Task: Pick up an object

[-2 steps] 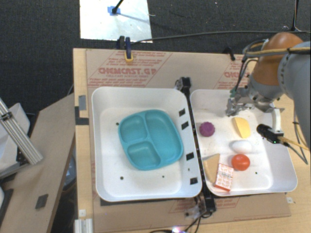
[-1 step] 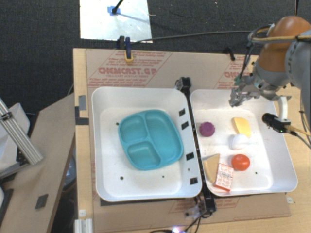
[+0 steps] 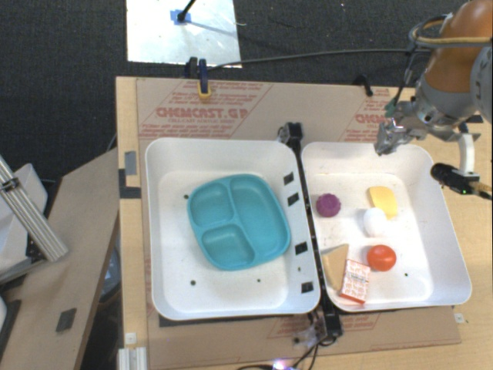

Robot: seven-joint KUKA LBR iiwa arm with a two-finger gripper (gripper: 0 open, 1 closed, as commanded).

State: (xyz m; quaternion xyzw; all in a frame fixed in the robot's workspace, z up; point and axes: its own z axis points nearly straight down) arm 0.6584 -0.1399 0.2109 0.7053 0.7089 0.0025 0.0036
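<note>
The right bin point(image 3: 431, 168) holds a purple ball point(image 3: 329, 205), a yellow block point(image 3: 384, 200), a white egg-like object point(image 3: 374, 221), a red tomato-like ball point(image 3: 381, 257), a tan wedge point(image 3: 335, 264) and a red-and-white packet point(image 3: 356, 280). My gripper point(image 3: 389, 139) hangs above the bin's far rim, up and right of the yellow block and apart from every object. Nothing shows between its fingertips.
The left bin point(image 3: 166, 206) holds a teal divided plate point(image 3: 238, 220). A black clip strip point(image 3: 299, 206) runs along the seam between the bins. Cardboard lies under both bins. A cable crosses the back towards a silver sheet point(image 3: 182, 21).
</note>
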